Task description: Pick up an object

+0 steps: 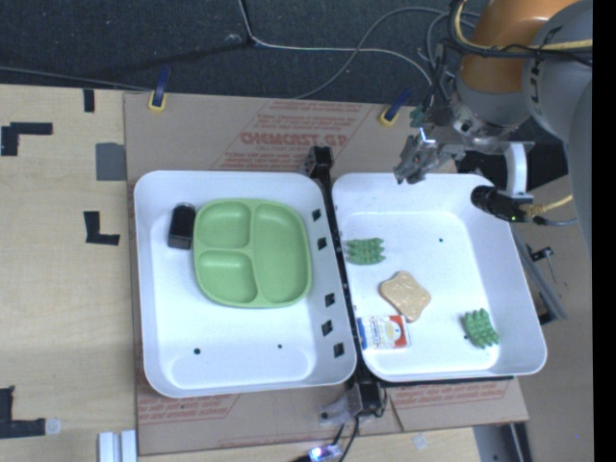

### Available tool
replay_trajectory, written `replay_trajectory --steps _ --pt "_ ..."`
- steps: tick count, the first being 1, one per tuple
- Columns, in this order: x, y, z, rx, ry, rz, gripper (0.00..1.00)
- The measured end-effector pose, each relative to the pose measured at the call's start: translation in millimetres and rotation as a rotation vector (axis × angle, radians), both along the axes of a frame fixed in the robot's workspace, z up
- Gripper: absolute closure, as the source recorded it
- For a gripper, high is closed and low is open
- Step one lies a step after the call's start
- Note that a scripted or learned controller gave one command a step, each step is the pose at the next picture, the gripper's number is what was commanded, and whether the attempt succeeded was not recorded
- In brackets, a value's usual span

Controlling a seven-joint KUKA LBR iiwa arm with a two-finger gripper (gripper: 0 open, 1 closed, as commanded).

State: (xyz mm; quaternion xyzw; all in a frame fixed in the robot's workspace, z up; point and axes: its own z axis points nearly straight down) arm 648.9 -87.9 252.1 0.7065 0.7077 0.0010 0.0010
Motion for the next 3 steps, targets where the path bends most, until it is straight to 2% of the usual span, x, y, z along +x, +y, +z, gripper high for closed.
replay_trajectory --steps 1,3 --pt "-11 49 -15 0.000 0.006 0.002 1.00" --pt "-7 161 -27 0.001 0.004 0.005 1.00"
